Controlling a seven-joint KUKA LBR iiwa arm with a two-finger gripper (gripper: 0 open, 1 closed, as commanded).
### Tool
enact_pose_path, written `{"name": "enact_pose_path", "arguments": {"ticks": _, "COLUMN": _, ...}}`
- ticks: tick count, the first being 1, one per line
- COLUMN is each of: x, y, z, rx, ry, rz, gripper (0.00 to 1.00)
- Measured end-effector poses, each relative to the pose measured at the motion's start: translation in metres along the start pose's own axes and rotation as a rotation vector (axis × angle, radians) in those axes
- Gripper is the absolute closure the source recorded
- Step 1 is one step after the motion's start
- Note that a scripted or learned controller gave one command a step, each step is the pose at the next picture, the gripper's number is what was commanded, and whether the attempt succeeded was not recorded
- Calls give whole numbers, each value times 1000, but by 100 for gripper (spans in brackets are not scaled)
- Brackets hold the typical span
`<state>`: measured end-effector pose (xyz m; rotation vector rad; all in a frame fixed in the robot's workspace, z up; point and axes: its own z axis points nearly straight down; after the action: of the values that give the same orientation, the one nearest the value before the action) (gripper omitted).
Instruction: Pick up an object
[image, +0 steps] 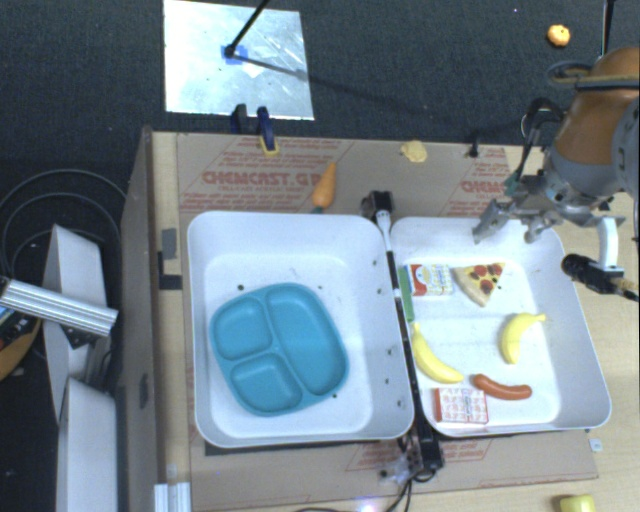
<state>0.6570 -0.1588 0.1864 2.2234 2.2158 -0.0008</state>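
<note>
Carton (461, 405) at lower right; my gripper (512, 226) hangs spread and empty at upper right; I'd drop straight onto the pizza (481, 281), centred.

The bench (250, 165), covered in printed cardboard, carries two white bins (290, 240) side by side, plus a carrot (324, 185).

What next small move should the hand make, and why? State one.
Probably lower the hand toward the pizza slice, the nearest item. The hand hangs open above the right bin's far edge, holding nothing, and the slice lies just below it in this view, apart from the other toys.
</note>
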Motion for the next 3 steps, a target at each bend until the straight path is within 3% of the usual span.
{"name": "enact_pose_path", "arguments": {"ticks": 1, "x": 2, "y": -17, "z": 81, "rx": 7, "ry": 3, "rz": -3, "gripper": 0}}
{"name": "enact_pose_path", "arguments": {"ticks": 2, "x": -32, "y": -90, "z": 104, "rx": 8, "ry": 2, "rz": 1, "gripper": 0}}
{"name": "enact_pose_path", "arguments": {"ticks": 3, "x": -24, "y": -138, "z": 102, "rx": 5, "ry": 3, "rz": -2, "gripper": 0}}
